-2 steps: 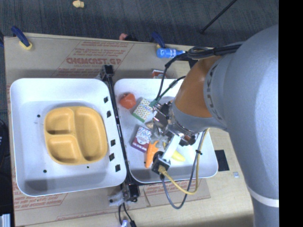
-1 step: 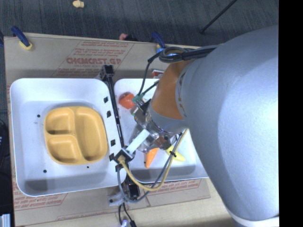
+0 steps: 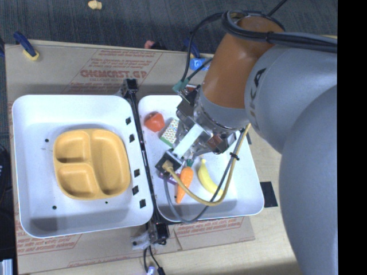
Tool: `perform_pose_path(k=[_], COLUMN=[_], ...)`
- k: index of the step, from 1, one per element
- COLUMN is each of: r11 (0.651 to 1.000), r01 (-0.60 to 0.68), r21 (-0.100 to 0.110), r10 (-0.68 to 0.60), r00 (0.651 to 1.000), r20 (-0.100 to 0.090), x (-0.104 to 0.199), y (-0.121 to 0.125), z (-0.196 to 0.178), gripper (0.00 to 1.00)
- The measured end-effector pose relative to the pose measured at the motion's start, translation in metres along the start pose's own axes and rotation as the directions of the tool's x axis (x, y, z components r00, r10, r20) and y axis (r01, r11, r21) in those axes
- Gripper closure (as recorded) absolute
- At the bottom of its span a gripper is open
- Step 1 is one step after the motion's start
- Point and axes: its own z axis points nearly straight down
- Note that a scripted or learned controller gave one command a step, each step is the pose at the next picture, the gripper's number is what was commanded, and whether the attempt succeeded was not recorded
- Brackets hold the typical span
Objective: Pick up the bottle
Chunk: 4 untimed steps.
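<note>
Gripper point(image 3: 202, 144) low over right bin point(image 3: 248, 195), near carrot point(image 3: 184, 179), banana point(image 3: 205, 176); its state you couldn't tell. Bottle's spot unclear, maybe under wrist. Step likely reach. Next: you needed bottle centred before closing.

The left bin point(image 3: 34, 119) and right bin point(image 3: 245, 191) look like smooth white plastic. The yellow plate point(image 3: 92, 162) looks matt. The cardboard point(image 3: 114, 67) beneath is dull.

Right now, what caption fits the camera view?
Arm over the right bin, which has a carrot, banana and tomato; yellow plate in the left bin.
</note>
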Motion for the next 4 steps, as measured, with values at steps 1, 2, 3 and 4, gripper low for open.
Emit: perform_pose_path(k=[1, 2, 3, 4], r11=[0.997, 0.981, 0.973, 0.913], r01=[-0.071, 0.195, 0.233, 0.407], r21=[0.002, -0.001, 0.003, -0.001], r10=[0.071, -0.195, -0.233, -0.407], r00=[0.997, 0.981, 0.973, 0.913], r20=[0.003, 0.000, 0.003, 0.001], x=[0.034, -0.005, 0.013, 0.003], y=[-0.056, -0.004, -0.029, -0.014], z=[0.078, 0.028, 0.134, 0.045], gripper=[1.00, 1.00, 1.00, 1.00])
